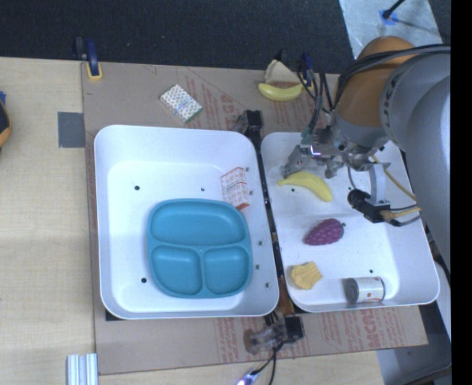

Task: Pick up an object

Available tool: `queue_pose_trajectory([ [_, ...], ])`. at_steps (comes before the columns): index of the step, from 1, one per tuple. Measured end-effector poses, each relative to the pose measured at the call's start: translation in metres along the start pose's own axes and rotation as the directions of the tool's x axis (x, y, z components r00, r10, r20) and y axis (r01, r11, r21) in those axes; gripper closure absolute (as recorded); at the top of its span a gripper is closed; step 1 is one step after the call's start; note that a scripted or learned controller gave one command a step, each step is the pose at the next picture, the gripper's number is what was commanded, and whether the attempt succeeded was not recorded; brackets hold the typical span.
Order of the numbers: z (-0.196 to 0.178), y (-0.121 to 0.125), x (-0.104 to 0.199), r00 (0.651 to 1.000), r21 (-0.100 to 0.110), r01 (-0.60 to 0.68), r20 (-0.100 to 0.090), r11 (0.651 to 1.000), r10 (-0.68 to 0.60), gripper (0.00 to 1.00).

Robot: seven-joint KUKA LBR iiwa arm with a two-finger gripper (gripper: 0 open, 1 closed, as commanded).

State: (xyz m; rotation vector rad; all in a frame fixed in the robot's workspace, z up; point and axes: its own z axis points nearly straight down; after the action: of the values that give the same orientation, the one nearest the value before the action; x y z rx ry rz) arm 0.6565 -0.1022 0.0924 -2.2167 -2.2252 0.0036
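My gripper [306, 160] hangs over the far part of the right bin [404, 283], just above the banana [308, 184]. How wide it is open I cannot tell, and I see nothing held in it. Near the banana lie purple grapes [324, 232], a yellow piece [305, 276] and a small can [365, 289]. The left bin [115, 147] has a blue divided plate [199, 247] and a small packet [236, 187].

Light wooden bench [27, 239] under brown cardboard sheet [139, 107]; dark carpeted floor [179, 10] beyond, far above-left of claw [309, 160].
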Motion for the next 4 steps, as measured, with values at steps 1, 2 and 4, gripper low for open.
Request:
queue_pose_trajectory([
  [1, 0.0, 0.0, -0.007, 1.0, -0.001, -0.001, 0.0, 1.0, 0.001, 0.0],
  [2, 0.0, 0.0, 0.004, 1.0, 0.002, 0.002, -0.001, 1.0, -0.002, 0.0],
  [4, 0.0, 0.0, 0.0, 1.0, 0.0, 0.0, 0.0, 1.0, 0.0, 0.0],
])
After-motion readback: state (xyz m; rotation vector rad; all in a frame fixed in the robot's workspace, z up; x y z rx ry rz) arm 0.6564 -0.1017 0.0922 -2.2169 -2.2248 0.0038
